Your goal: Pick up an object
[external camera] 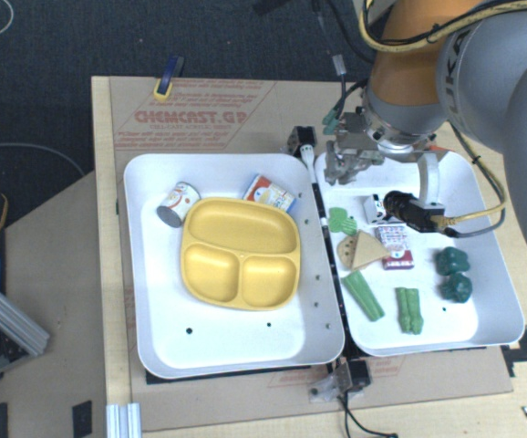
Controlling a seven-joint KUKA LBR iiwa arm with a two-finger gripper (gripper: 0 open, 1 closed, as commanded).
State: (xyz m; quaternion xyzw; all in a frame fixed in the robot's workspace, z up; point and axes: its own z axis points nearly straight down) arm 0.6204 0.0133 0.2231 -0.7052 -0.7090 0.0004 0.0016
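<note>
Gripper (344, 167) hangs over the right bin's (496, 322) far left corner; whether it is spread or closed, I cannot tell. Nearest below lies a small green piece (340, 221), likely light, rigid plastic. Further down, a green bean pod (363, 295) lies with its long axis diagonal, best pinched across its narrow width.

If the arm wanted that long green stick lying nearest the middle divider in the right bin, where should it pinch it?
Probably across the middle of the green stick, coming straight down from above. It lies flat and slanted on the right bin floor, long and narrow, so fingers closing across its short width should fit. There is bare floor on both long sides; the tan wedge sits near its upper end, so avoid that end.
</note>
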